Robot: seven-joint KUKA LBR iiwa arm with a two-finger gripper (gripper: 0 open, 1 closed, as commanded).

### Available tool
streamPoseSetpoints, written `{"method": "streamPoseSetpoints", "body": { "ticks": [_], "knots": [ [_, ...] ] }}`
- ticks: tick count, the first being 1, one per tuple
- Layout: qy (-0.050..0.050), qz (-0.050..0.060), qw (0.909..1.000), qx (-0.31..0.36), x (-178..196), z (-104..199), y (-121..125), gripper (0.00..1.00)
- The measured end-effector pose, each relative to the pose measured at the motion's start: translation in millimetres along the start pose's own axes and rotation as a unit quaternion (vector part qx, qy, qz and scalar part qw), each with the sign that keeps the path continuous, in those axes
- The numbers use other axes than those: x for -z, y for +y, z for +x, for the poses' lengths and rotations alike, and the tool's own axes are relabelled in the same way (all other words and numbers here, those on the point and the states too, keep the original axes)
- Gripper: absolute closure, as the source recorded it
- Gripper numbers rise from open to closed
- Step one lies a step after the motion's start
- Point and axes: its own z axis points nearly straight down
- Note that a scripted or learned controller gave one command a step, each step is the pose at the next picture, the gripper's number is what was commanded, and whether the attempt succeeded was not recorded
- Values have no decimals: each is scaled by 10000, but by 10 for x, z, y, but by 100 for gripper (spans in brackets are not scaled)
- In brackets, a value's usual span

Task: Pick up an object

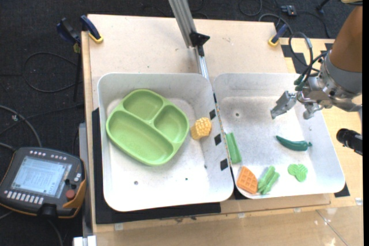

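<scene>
My gripper [296, 108] hangs over the upper right part of the right bin [253, 89], open, with nothing between its fingers. A dark green pepper [294, 143] lies just below it on the bin floor, apart from the fingers. Along the right bin's front edge lie an orange waffle piece [247, 180], a green pea pod [268, 178] and a light green leafy piece [297, 171]. A long green stick [232, 147] lies at the bin's left wall. In the left bin [115, 86], a yellow corn piece [200, 128] sits beside a green divided plate [147, 127].
A slanted metal pole [179, 0] runs from the top down to the wall between the bins. A teach pendant [40, 178] lies off the bench at lower left. Clamps [92, 31] sit at the bench's back corners.
</scene>
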Motion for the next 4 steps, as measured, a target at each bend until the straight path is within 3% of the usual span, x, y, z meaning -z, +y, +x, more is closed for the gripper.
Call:
{"method": "streamPoseSetpoints", "body": {
  "ticks": [1,2,3,4],
  "knots": [
    [0,0,10000,-1,0,0,0,0],
    [-2,-10,10000,9,100,3,7,100],
    [0,-26,10000,35,548,323,-111,100],
    [5,42,10000,-5,-480,301,41,100]
  ]
}}
